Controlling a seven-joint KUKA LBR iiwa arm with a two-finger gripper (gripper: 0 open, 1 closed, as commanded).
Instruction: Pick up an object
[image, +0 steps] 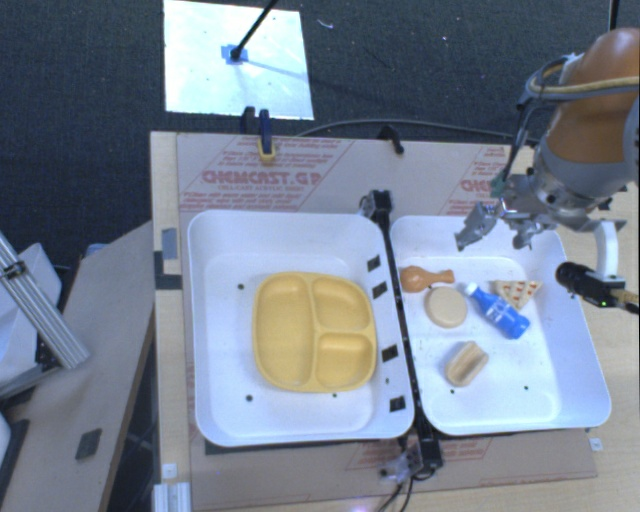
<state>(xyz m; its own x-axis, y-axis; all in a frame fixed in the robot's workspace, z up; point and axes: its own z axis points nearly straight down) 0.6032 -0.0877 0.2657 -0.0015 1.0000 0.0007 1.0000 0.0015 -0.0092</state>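
My gripper (500, 228) hangs over the far edge of the right bin (580, 400), its two fingers spread apart with nothing between them. Nearest, below and toward the bin divider, lies a brown spoon-shaped piece (424, 276); just beyond it a round cream disc (446, 307). Directly below my fingers lies the blue bottle (498, 312), touching a tan wedge (517, 292) on its far side. Farthest down sits a bread-like roll (465, 362). Well apart, across the divider, the left bin (225, 400) holds a yellow divided plate (314, 331). Progress, as I judge it: no object chosen or gripped; descent, closure and lift all remain.
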